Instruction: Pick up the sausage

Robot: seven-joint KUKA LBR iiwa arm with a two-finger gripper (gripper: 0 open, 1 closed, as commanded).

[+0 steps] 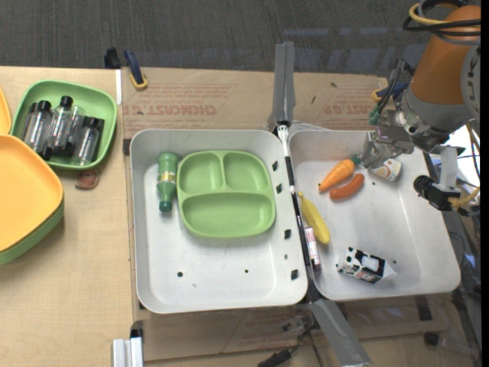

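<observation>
Over in the right bin (pixel 428 277), the sausage (pixel 347 187) lies flat near the far wall, touching the carrot (pixel 337 174). Just to its right hangs the gripper (pixel 376 150), low and close, likely lining up to grab it. Whether the gripper is spread or pressed together cannot be told. A milk carton (pixel 365 266) and banana (pixel 315 219) lie nearer.

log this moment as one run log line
arm: over right bin far corner | gripper: above carrot tip | sausage: lying in bin, not held
</observation>
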